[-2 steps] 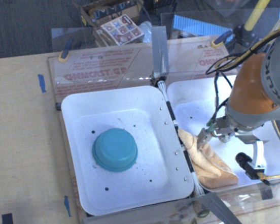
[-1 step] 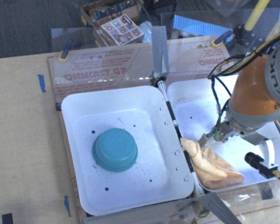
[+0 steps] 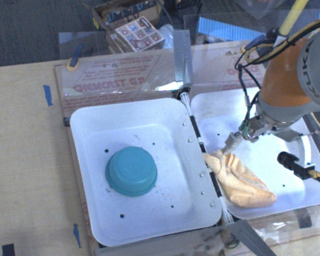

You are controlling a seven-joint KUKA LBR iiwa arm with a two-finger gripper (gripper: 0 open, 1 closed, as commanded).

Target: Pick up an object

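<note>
A tan, crumpled cloth-like object (image 3: 244,183) lies in the right bin (image 3: 309,192), against its left wall and front edge. My gripper (image 3: 230,143) reaches down and to the left from the orange-banded wrist (image 3: 285,78). Its tip sits right at the upper end of the tan object, and contact is unclear. A teal bowl (image 3: 131,170) rests upside down in the left bin (image 3: 89,122), left of centre and far from the gripper.
A ridge with small bolts (image 3: 201,148) divides the two bins. A black connector with a yellow cable (image 3: 293,163) hangs over the right bin's right side. Clutter and boxes (image 3: 135,28) lie beyond the bins' far edge.
</note>
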